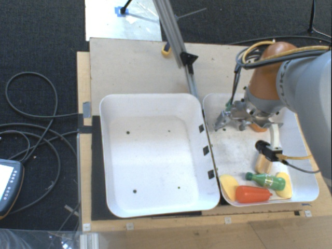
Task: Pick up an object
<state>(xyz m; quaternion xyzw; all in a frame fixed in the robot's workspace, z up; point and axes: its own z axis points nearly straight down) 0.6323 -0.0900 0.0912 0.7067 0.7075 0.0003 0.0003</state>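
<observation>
My gripper point(224, 121) hangs over the upper left part of the right bin point(234, 150), above bare floor near the divider. Nothing shows under it. The objects lie at the bin's front right: a yellow piece point(228, 183), a red-orange carrot-like piece point(252, 193), a green bottle point(264, 179) lying on its side, another yellow piece point(283, 183) and a tan block point(263, 164). A small orange thing point(259, 128) peeks out under the wrist, partly hidden by the arm.
The left bin point(150, 154) stands beside the right one, sharing the divider. A grey pole point(174, 30) slants in from the top to the bins' back edge. The arm's bulk point(301, 87) covers the right bin's back right corner.
</observation>
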